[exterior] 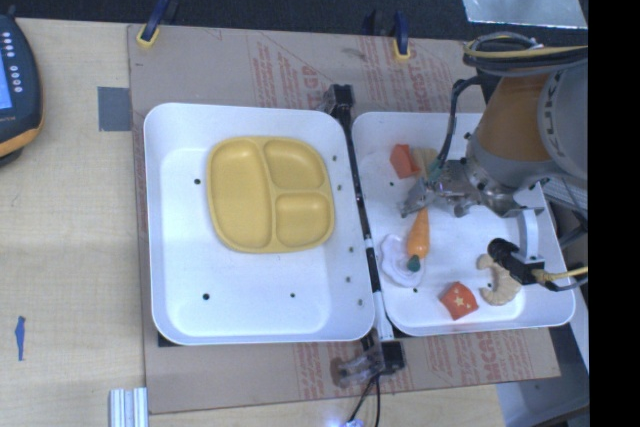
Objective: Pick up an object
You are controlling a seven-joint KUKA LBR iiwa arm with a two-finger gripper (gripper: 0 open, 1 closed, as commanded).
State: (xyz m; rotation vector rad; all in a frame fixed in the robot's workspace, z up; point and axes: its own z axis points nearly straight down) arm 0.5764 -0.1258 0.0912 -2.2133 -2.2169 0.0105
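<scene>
The right bin [540, 315] holds several small objects. An orange carrot [418, 233] lies near its left wall, its green end on a pale round piece [398, 268]. A red-orange block [402, 160] sits at the back left. A red block with a yellow mark [457, 300] lies at the front, beside a tan piece [495, 283]. My gripper [432, 193] hangs low over the bin's middle, just above the carrot's top end and right of the red-orange block. Nothing is visibly held.
The left bin [180, 305] holds a yellow divided plate [270, 193]. A dark handheld controller [15, 85] lies at the bench's left edge. Clamps [401, 40] hold the cardboard at the back. The arm's body [520, 130] covers the right bin's back right.
</scene>
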